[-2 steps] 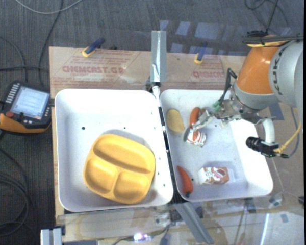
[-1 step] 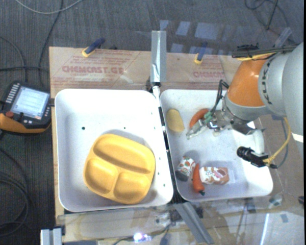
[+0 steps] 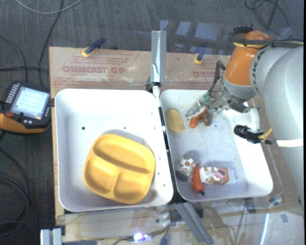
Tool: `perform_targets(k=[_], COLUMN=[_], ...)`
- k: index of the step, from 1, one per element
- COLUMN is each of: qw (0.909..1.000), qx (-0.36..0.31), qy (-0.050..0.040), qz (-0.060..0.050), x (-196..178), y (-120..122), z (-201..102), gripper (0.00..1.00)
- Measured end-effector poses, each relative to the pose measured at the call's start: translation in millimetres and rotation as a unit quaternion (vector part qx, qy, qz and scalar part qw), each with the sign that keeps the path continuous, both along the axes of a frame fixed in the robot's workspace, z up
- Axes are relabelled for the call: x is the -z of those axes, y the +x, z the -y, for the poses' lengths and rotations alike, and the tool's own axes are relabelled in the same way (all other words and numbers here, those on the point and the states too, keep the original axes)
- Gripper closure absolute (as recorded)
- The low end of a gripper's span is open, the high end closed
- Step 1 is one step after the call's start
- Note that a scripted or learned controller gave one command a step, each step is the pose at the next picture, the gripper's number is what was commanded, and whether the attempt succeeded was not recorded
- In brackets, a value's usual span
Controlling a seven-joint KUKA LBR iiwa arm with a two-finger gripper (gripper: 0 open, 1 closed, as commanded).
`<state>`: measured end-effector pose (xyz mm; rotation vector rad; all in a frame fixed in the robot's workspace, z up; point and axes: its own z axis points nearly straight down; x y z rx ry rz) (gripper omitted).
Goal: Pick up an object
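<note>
Grasp stage: the hand (image 3: 203,111), low at the far edge of the right bin (image 3: 255,188), has its fingers closed around a small orange object (image 3: 194,121), so the next move is judged a straight lift clear of the yellow piece (image 3: 175,120) beside it.

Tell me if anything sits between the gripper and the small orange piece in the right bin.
Nothing visible stands between them. The gripper is right at the small orange piece near the back of the right bin. The pale yellow object lies to its left, off the approach. The packets lie nearer the front.
</note>
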<state>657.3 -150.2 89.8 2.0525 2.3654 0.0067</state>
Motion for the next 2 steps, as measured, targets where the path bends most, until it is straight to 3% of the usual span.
perform_targets(k=[1,2], qw=[1.0000,0.9985], qx=[-0.001,0.055], qy=[-0.0032,0.0010], qz=[0.001,-0.005], x=[-10,-124], y=[1,-31], z=[1,-39], gripper=[1.00,1.00])
